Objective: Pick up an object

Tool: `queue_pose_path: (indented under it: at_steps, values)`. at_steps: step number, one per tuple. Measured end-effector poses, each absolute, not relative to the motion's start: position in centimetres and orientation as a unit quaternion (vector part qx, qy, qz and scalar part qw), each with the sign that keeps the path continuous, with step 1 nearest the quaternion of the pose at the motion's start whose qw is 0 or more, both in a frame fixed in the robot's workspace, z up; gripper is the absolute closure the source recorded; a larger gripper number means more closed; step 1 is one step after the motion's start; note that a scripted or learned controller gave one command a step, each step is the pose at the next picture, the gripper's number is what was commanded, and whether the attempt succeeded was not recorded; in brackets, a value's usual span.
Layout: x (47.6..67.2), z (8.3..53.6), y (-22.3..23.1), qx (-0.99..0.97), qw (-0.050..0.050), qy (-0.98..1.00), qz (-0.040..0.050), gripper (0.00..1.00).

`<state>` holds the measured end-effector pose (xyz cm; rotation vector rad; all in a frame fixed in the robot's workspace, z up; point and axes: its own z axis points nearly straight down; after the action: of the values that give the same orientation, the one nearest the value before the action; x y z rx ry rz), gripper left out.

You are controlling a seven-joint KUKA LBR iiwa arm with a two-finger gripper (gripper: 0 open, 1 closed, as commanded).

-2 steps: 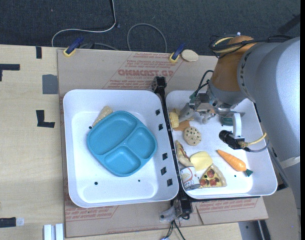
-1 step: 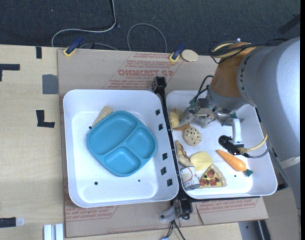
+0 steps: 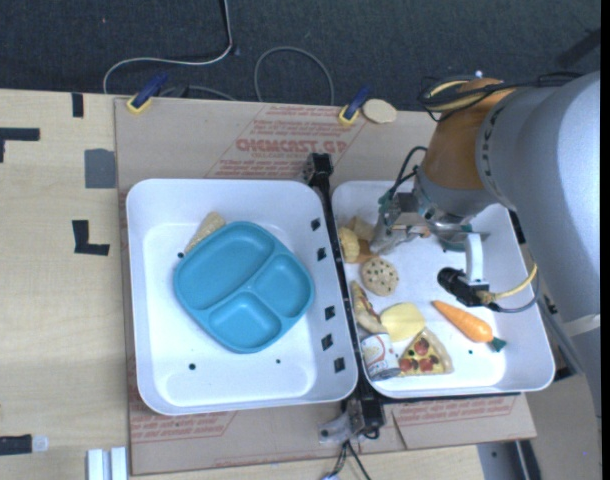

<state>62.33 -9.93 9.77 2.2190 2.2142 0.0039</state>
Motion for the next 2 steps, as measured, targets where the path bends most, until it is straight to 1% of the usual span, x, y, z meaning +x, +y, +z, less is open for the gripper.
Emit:
queue_pose_path:
  at_steps: [1, 2]
  values:
    - [62.3, 9.8, -10.2, 0.708, 0.006, 0.706, -0.0003, 0.0]
    - [65.9, 8.5, -9.7, 0.707, 0.002, 0.707, -0.0004, 0.0]
